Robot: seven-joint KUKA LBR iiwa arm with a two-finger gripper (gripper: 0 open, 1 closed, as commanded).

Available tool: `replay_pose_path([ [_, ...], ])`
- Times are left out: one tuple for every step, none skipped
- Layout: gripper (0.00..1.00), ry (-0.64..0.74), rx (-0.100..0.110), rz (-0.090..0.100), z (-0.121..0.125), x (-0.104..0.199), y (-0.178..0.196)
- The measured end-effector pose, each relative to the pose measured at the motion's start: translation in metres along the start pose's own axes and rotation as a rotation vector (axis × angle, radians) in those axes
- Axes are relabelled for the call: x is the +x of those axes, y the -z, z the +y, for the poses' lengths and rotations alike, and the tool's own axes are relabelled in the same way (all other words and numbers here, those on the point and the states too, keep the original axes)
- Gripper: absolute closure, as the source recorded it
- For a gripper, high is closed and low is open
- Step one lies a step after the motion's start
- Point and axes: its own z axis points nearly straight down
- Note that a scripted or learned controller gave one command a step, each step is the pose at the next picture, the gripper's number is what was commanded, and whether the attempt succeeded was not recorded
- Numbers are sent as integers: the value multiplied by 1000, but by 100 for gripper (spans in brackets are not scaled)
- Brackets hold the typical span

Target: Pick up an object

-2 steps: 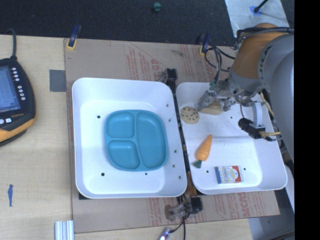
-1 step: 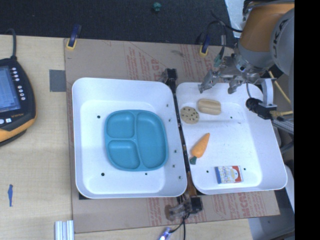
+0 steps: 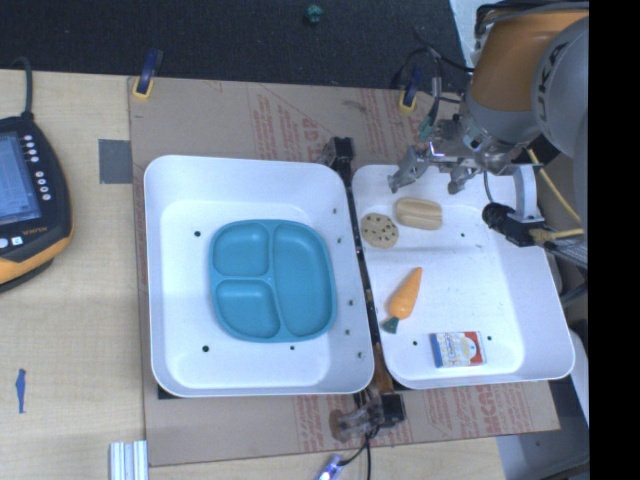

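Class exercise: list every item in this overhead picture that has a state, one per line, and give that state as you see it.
Claw: open, above the right bin's far edge, holding nothing.
Roll: lying in the right bin, beside the cookie.
Cookie: flat.
Carrot: lying at a slant.
Box: lying flat.
Plate: upright in the left bin.

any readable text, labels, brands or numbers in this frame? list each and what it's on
None can be read.
Small box in the right bin: printed blue and red label, too small and blurred.
Cardboard sheet under the bins: faint reddish print in strips, not legible.
Handheld pendant at the left edge: lit screen and buttons, markings too small.
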Motion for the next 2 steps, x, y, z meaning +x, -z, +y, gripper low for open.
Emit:
replay_pose_path([
  [0, 0, 0, -2, -56, -5, -13],
  [0, 0, 3, -1, -76, -30, -98],
])
